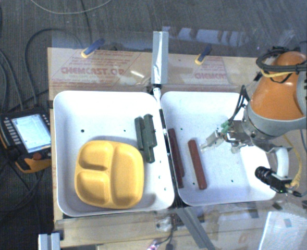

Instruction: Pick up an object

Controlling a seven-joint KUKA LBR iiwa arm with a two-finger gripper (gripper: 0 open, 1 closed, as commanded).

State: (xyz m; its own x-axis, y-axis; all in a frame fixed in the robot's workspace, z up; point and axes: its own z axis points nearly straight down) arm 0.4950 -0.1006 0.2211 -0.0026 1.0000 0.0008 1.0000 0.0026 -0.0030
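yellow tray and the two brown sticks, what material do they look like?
Yellow divided tray: probably moulded plastic, matte with a soft sheen on rounded compartment ridges. Brown sticks: smooth and uniformly reddish-brown; plastic or painted wood, the view leaves it open. Both sticks lie in the right bin.

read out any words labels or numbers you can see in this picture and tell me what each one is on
"CHEMCAST" in faded red, on the protective film of the clear sheet behind the left bin; what follows it is too blurred to read.
A similar red print behind the right bin: unreadable.
Handheld pendant screen, far left: too small.
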